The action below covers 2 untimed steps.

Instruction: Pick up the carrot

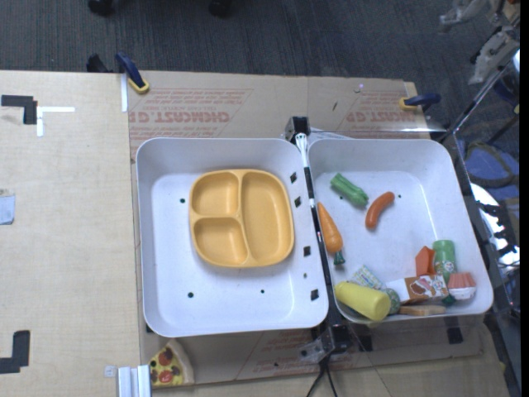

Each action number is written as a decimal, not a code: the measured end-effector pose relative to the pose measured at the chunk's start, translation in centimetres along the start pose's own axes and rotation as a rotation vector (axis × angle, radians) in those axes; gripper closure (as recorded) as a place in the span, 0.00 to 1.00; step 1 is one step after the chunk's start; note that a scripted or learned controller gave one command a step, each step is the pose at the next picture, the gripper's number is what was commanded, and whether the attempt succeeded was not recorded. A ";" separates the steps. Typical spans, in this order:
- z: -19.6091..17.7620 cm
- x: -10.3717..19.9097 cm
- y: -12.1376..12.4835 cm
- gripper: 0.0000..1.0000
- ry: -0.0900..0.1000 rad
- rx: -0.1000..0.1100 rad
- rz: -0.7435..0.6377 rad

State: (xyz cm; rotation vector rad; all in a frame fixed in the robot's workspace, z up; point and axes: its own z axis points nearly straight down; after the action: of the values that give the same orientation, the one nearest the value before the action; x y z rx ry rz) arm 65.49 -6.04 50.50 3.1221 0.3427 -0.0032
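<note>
- Presently, the small orange plastic carrot with a green top (330,231) is seen lying in the right white shallow bin (442,165), hard against that bin's left wall, its green end pointing toward the near side.
- Robot hardware is glimpsed at the far right corner of the scene, well apart from the carrot; whether the gripper is spread or pressed together cannot be told.
- A miss is judged most likely because of the wall: a finger lowered on the carrot's left side could be stopped by the rim between the bins, so that the carrot is pushed rather than pinched.
- A wrong pick is a risk, since the orange-red plastic sausage (379,208) lies near, to the right and slightly farther away, and is alike in colour and shape.
- The green plastic vegetable piece (349,189) lies just beyond the carrot's far end and could be knocked by a descent aimed too far.
- The tapered, smooth body is judged liable to slip out if it is gripped near its thin tip.
- The yellow divided plastic plate (242,217) in the left white shallow bin (161,172) is well clear and is not expected to interfere.
</note>
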 end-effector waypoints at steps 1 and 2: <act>0.1 0.6 -3.4 0.00 -0.001 0.000 0.019; -2.0 1.1 -5.8 0.00 0.000 -0.001 -0.038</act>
State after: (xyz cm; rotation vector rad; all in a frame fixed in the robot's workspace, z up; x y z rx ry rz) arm 65.28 -0.13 52.49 3.1144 0.4021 -0.0034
